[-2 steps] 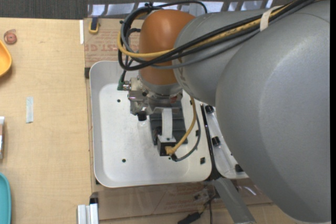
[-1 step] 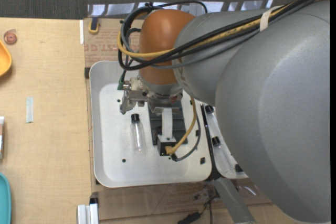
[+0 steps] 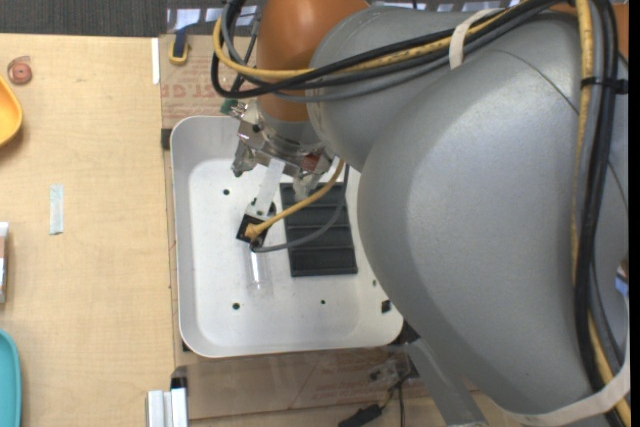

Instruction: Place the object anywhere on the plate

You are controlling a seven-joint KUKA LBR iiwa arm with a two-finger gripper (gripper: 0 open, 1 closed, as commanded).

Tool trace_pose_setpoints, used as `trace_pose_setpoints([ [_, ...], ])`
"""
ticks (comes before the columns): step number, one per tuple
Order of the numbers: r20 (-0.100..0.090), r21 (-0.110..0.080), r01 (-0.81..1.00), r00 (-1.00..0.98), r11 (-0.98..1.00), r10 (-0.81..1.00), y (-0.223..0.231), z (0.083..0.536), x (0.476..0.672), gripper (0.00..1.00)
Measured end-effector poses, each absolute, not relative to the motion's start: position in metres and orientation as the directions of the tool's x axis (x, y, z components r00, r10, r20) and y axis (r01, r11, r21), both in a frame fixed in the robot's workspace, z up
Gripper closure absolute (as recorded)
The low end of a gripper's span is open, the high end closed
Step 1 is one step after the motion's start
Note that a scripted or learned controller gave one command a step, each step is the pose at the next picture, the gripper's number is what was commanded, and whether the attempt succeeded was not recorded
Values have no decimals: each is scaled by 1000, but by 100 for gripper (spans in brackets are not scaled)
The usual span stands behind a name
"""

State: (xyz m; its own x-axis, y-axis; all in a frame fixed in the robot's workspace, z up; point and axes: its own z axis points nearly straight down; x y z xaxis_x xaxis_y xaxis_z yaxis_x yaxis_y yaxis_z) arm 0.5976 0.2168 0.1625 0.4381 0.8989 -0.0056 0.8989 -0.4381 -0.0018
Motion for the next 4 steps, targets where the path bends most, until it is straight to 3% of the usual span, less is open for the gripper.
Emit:
trace_pose_setpoints([
  [1,-6,-1,728,685,-685,728,227,90,609,0],
  [2,-4,0,478,878,-878,478,226,91,565,0],
  [3,-5,0,485,875,-875,485,220,166,495,0],
  [4,-8,-3,835,549,-550,835,227,148,477,0],
])
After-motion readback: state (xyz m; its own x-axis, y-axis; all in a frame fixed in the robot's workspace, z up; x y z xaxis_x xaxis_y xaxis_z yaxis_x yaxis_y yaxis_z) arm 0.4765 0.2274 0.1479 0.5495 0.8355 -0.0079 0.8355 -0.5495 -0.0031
